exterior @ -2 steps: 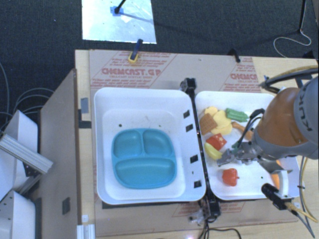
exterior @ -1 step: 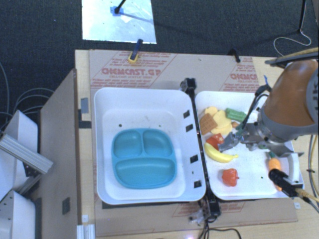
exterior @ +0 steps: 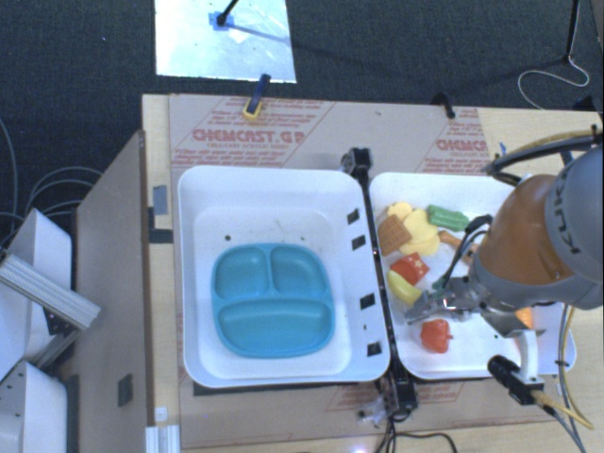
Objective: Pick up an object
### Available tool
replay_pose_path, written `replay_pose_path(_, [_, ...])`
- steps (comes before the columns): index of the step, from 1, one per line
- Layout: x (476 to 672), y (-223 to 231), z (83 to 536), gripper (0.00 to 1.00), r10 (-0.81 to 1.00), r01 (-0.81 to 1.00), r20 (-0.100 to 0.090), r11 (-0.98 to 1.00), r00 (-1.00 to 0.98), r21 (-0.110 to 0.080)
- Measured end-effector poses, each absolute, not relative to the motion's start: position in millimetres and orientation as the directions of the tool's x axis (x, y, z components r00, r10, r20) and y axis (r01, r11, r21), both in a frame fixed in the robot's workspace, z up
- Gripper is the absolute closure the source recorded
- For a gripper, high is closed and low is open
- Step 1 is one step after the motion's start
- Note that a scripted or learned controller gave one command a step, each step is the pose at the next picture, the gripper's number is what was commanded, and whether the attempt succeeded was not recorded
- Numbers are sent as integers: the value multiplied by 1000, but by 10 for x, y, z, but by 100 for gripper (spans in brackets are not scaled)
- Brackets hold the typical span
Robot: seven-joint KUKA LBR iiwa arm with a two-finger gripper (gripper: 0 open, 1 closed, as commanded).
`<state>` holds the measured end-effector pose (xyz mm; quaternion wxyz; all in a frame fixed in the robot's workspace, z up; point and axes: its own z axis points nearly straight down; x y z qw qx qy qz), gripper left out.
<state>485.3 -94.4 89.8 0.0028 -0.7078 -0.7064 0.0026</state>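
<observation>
Arm (exterior: 552, 234) in from right, orange-banded wrist section angled down-left. Pincer (exterior: 436, 302) low at the end of it, pointing left. Finger state unreadable from this angle.

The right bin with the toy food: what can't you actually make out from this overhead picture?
- Gripper: small and dark against the arm; open or shut cannot be told.
- Right bin: its far right part lies under the arm, so anything there is hidden.
- Yellow pieces: heaped and overlapping; their number is unclear.
- Red piece: too small to identify.
</observation>
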Motion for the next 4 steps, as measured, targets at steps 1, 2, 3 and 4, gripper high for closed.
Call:
replay_pose_path(1, [4883,-925,1065,100,1000,1000,0,2,-2,2])
replay_pose_path(2, [4882,-924,1061,0,1000,1000,1,2,-2,2])
replay_pose_path(3, [4892,-923,1167,100,1000,1000,1,3,-3,4])
replay_pose_path(4, [4891,-923,1163,0,1000,1000,1,3,-3,4])
